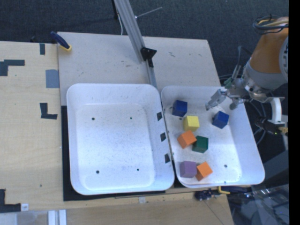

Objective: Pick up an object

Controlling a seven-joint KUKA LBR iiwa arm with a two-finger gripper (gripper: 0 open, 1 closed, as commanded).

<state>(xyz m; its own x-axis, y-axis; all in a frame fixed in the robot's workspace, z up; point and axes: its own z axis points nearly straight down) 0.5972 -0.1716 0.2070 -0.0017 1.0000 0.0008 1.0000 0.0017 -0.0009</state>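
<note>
The right bin (248,149) holds several small cubes. A blue cube (220,120) lies near its right wall, just below my gripper (223,103), which hovers over the bin's upper right part. The fingers are spread open with nothing between them. Further left lie another blue cube (179,108), a yellow cube (191,123), an orange cube (186,138) and a green cube (200,144). A purple cube (188,168) and a second orange cube (204,170) sit side by side near the front wall.
The left bin (75,125) adjoins the right one. A grey metal bar (133,27) slants down to the bins' shared back edge. Cables hang beside the arm at the right.
</note>
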